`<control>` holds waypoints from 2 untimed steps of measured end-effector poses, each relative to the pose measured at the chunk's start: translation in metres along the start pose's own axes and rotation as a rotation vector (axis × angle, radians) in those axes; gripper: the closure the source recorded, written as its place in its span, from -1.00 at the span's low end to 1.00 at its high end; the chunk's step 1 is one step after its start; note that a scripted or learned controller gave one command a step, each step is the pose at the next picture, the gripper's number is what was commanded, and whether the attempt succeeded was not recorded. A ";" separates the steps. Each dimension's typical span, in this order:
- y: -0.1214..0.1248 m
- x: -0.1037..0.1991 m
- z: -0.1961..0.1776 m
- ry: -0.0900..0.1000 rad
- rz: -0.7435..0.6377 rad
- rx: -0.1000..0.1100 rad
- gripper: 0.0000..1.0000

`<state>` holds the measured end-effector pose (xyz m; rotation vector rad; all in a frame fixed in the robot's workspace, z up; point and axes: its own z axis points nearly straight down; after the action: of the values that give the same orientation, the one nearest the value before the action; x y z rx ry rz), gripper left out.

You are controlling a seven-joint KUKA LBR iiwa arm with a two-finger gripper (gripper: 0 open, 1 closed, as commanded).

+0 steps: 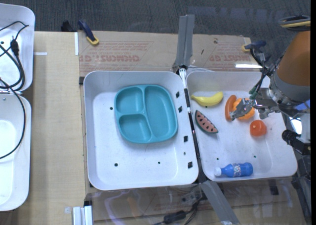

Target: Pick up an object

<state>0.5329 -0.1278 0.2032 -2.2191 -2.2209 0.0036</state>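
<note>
The right bin (276,167) holds a yellow banana (208,99), a watermelon slice (206,122), an orange curved piece (230,107), a small orange ball (257,128) and a blue bottle (236,170) lying on its side near the front wall. My gripper (243,108) reaches in from the right and hangs low over the orange curved piece, overlapping its right part. The banana lies just left of it and the orange ball just to its lower right. The gripper's body hides part of the orange piece.
A teal divided plate (146,113) lies in the left bin (98,160). A grey divider (185,41) rises between the bins at the back. Clamps (87,32) sit on the cardboard behind. White tubs with black cables (12,71) stand at far left.
</note>
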 end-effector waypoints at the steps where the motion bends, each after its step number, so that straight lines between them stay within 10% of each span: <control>1: 0.068 -0.035 0.103 -0.001 0.003 -0.002 -1.00; 2: 0.062 -0.007 0.112 0.000 -0.001 0.000 -1.00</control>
<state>0.5946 -0.1348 0.0912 -2.2186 -2.2219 0.0033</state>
